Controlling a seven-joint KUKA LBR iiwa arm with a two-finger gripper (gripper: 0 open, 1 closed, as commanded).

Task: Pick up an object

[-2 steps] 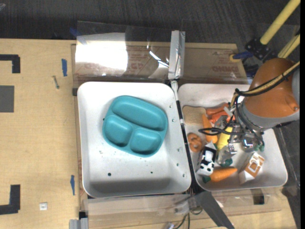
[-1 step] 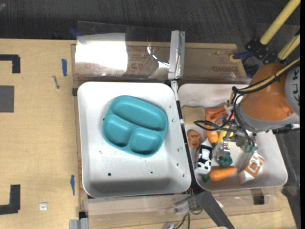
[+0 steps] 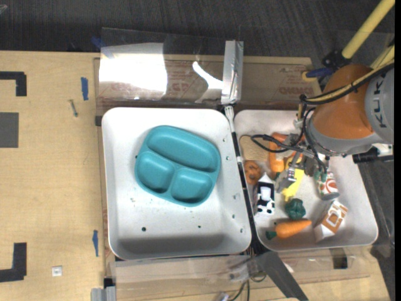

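Camera view. Two white bins sit side by side on the bench. The left bin [image 3: 119, 168] carries a teal divided tray [image 3: 177, 163], three compartments, lying near its centre. The right bin [image 3: 366, 221] holds a loose cluster of small items: a toy carrot [image 3: 291, 229] at about 6 o'clock in the bin, a green piece [image 3: 294, 208] just above it, a black-and-white block [image 3: 265, 197] toward 8 o'clock, a small orange round piece [image 3: 252, 170] at 9 o'clock, a yellow piece [image 3: 293, 182] near the centre, and a white-and-orange box [image 3: 333, 217] toward 4 o'clock. The arm [image 3: 343, 108] enters from 3 o'clock of the frame; the gripper [image 3: 294, 168] hangs over the cluster's upper middle, amid cables, and whether it is open, closed or holding anything cannot be told. Judged as a candidate, the carrot looks light, rigid and smooth, hence somewhat slippery; a hold across its thicker middle, away from the tapering tip, seems soundest.
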